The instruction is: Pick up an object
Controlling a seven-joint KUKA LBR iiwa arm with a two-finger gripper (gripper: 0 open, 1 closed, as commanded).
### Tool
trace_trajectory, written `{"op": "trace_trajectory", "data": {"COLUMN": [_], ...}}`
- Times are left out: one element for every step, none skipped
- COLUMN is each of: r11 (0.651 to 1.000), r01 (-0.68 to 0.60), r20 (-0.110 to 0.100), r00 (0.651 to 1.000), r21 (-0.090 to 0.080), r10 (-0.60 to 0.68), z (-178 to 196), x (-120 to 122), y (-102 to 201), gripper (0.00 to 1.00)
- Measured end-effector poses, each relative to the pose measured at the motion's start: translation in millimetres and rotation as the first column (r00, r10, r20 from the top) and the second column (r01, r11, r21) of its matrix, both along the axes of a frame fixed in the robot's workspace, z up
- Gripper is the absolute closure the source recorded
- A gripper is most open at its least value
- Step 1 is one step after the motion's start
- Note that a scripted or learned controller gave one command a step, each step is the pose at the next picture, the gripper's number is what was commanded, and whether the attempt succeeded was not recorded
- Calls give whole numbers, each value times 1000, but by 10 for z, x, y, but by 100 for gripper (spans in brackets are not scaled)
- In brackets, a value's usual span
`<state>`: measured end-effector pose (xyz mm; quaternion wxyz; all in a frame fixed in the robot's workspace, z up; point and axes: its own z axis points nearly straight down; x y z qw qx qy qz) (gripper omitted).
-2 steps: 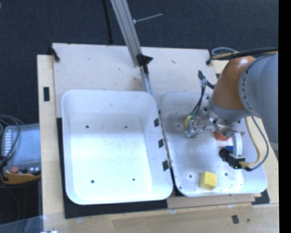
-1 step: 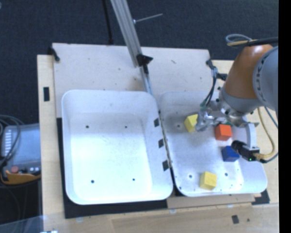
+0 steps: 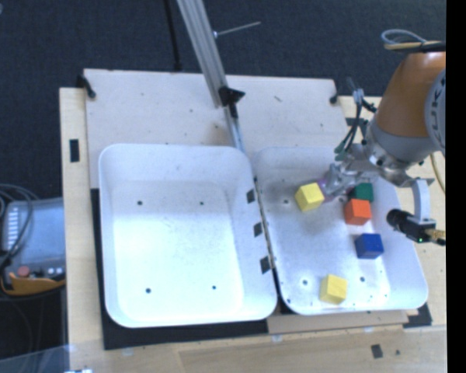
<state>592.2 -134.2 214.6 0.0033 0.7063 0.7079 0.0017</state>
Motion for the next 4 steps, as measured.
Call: {"op": "trace_trajectory", "data": {"r11": [1000, 1000, 1000, 1000], "r01": [-5, -5, -6, -5], "r20": [-3, -6, -7, -7], "r00": [1000, 1000, 1000, 1000], "r21": [3, 3, 5, 3], "r10": [5, 5, 6, 5], "z": [135, 228, 301, 206], "x": [53, 11, -66, 17], "y": [551, 1011, 1560, 2081], "gripper": [100, 100, 100, 100]}}
